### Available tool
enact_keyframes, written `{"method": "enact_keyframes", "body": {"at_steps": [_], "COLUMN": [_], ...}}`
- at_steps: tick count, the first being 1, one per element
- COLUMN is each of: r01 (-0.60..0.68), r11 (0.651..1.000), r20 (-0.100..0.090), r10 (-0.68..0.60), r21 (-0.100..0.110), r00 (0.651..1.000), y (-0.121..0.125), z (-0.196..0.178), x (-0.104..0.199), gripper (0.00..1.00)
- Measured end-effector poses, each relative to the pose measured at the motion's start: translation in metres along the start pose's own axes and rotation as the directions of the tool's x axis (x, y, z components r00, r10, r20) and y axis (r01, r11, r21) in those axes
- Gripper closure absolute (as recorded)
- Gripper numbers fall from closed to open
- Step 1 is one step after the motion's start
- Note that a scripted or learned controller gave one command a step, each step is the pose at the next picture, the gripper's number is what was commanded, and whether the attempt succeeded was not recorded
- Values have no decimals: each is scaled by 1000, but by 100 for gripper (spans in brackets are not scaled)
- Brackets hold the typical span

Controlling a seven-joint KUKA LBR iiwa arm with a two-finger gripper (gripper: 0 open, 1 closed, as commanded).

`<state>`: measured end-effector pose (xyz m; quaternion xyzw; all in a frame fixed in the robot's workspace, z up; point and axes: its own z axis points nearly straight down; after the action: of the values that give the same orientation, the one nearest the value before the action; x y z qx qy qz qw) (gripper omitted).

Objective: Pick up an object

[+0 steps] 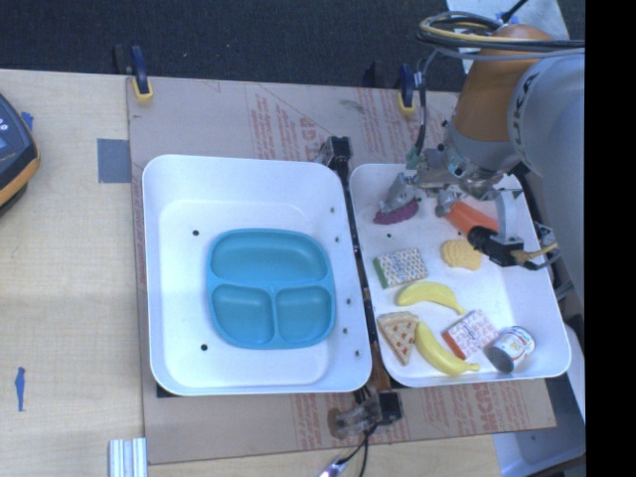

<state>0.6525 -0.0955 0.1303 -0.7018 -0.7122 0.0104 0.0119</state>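
Pincer (405,193) hangs low over the right bin's (556,361) far-left corner, just above a purple toy (397,212), likely lined up for a pick; whether it is open or closed I cannot tell. Left to right: the blue tray (269,287) fills the left bin (159,266), while the right bin holds the toys, keeping targets within reach.

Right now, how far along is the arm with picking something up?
Done: the gripper is down at the far end of the right bin, right at the purple piece. In hand: nothing visibly between its fingers. Left: close on an item and lift it; the purple piece, bananas and can all lie in the bin.
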Motion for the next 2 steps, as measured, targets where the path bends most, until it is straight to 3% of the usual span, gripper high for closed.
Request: {"method": "enact_keyframes", "body": {"at_steps": [1,2], "r01": [-8,-7], "r11": [1000,1000], "r20": [3,3], "r10": [8,7], "r21": [-26,-16], "r00": [1000,1000], "y": [4,2], "z": [32,22], "x": [3,1], "gripper": [0,100]}}
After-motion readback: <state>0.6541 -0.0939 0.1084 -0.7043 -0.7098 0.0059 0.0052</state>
